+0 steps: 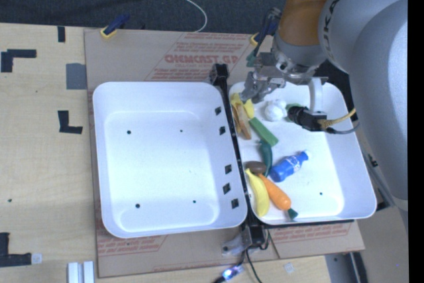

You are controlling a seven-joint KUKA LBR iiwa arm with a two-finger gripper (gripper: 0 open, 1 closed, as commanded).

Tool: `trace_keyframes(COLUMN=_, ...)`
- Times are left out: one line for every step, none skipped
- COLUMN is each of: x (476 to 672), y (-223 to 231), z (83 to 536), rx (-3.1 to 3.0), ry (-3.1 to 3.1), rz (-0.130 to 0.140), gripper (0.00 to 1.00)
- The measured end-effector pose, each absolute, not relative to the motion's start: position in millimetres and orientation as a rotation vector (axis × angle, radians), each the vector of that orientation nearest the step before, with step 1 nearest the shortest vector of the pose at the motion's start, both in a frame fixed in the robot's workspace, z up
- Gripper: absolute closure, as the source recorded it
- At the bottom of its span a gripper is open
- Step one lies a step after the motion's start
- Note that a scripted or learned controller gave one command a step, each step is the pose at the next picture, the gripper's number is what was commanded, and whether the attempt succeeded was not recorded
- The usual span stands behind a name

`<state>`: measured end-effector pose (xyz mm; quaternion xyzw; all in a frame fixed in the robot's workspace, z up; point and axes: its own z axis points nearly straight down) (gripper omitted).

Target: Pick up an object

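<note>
Fingers of the gripper [260, 91] hang low over the far left part of the right bin [331, 199], just above the cluster of objects there. How far they stand apart cannot be told from this slanted view, and nothing shows clearly between them.

Objects lie along the left wall of the right bin. Nearest the gripper is a yellow piece [237, 105] beside a tan, wood-coloured stick [242, 122], both close to the bin's dividing edge. A white rounded lump [273, 111] sits just right of the gripper. A green elongated piece [266, 132] lies at a slant below, with a darker green one [266, 156] under it. Toward the near end rest a blue bottle with a white cap [289, 166], a yellow banana [258, 190] and an orange carrot [279, 195] with a green tip, the carrot touching the banana. A small brown thing [252, 167] lies between the dark green piece and the banana.

Counted: two white bins, the left bin [159, 162] beside the right one, and nine objects in the right.
</note>
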<state>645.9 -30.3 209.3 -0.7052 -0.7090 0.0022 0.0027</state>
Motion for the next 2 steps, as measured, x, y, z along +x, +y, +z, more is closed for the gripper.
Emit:
trace_keyframes(x=557.9, y=-47.8, z=181.9, rx=-2.218, ry=-2.213, rz=0.012, gripper=1.0)
trace_keyframes(x=562.4, y=-46.7, z=183.7, rx=-2.219, ry=-2.221, rz=0.003, gripper=0.0)
